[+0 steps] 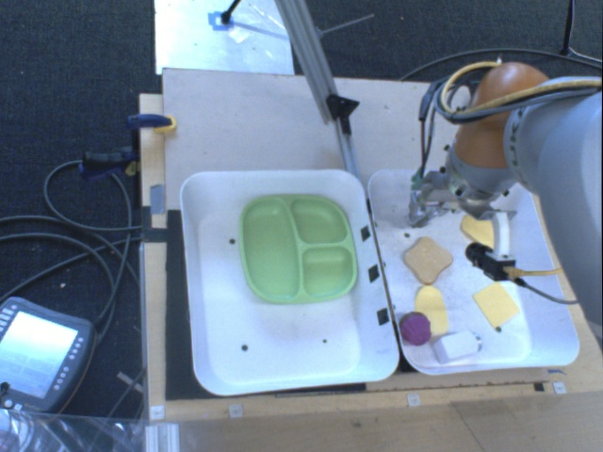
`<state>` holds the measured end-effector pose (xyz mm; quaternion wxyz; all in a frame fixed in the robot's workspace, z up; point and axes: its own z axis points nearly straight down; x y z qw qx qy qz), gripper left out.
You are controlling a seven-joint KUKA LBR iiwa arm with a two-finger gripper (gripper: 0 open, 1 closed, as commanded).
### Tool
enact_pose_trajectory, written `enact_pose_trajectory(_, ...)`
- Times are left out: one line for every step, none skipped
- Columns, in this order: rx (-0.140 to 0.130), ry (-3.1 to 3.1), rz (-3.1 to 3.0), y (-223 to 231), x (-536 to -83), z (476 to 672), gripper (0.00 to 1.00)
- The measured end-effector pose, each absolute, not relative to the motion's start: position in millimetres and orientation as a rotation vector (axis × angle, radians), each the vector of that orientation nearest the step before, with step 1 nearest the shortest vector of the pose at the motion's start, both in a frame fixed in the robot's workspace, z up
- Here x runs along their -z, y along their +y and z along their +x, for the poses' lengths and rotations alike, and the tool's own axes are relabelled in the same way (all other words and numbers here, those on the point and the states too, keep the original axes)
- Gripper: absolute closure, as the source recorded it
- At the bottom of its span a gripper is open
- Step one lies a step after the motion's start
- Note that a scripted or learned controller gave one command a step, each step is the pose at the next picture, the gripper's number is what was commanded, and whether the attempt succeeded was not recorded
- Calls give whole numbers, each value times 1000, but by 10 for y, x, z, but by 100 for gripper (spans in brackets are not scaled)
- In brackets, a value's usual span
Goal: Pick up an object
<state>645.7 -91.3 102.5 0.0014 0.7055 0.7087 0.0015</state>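
Camera view, looking down at a slant on my bench: two shallow white bins sit side by side. Left of centre, the left bin [212, 347] holds a green divided plate [300, 248] with three compartments. At the right, the right bin [556, 347] holds small toy foods: a tan bread slice [428, 259] near its middle, a yellow piece [431, 301] just below it, a purple ball [415, 327] and a white block [456, 347] near the lower rim, a yellow cheese square [496, 304] further right, and another yellow piece [476, 228] partly behind the arm. My grey arm enters from the right; its gripper [421, 207] hangs low over the upper left of that bin, just above the bread slice and apart from it. I cannot tell how the gripper is set; nothing is visibly held. I judge the bread slice the nearest target: probably light, stiff, thin and flat, so best pinched across its narrow width at the edges. The ball may roll away.
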Motion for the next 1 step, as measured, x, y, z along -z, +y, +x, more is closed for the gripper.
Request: enact_pose_trajectory(-7,2227,2210,-842,-1489,6472,100)
